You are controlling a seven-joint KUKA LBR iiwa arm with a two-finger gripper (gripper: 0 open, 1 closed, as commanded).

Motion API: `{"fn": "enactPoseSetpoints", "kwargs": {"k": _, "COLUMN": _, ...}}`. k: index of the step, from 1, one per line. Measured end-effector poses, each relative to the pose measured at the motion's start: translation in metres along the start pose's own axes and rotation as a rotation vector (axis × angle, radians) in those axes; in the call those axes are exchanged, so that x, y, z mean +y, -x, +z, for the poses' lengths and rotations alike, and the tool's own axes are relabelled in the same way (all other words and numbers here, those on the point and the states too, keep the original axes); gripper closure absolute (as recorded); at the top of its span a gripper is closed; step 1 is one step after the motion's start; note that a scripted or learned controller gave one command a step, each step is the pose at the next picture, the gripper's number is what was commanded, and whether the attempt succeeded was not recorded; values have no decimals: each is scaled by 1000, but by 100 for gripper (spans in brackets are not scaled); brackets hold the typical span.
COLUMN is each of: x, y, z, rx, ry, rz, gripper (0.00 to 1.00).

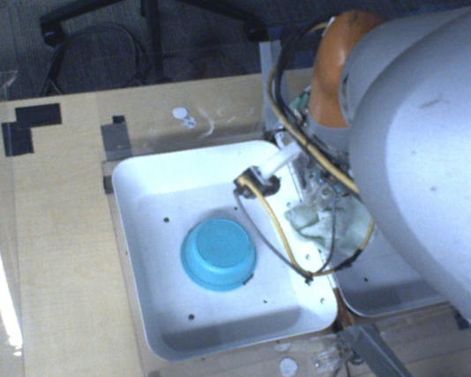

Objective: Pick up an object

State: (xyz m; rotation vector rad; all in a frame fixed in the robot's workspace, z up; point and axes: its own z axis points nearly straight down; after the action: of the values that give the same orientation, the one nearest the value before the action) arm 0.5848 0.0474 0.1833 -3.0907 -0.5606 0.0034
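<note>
My gripper (pixel 318 214), state indiscernible, sits at frame centre-right by the left bin (pixel 165 329); blue bowl (pixel 219 254) at its centre looks light, stiff, slippery, so grasp the rim.

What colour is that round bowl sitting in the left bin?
Light blue. The bowl shows clearly in the camera view.
</note>
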Motion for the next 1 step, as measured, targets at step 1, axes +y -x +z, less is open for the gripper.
{"fn": "enactPoseSetpoints", "kwargs": {"k": 1, "x": -59, "y": -29, "z": 63, "rx": 6, "ry": -2, "rz": 156, "gripper": 100}}
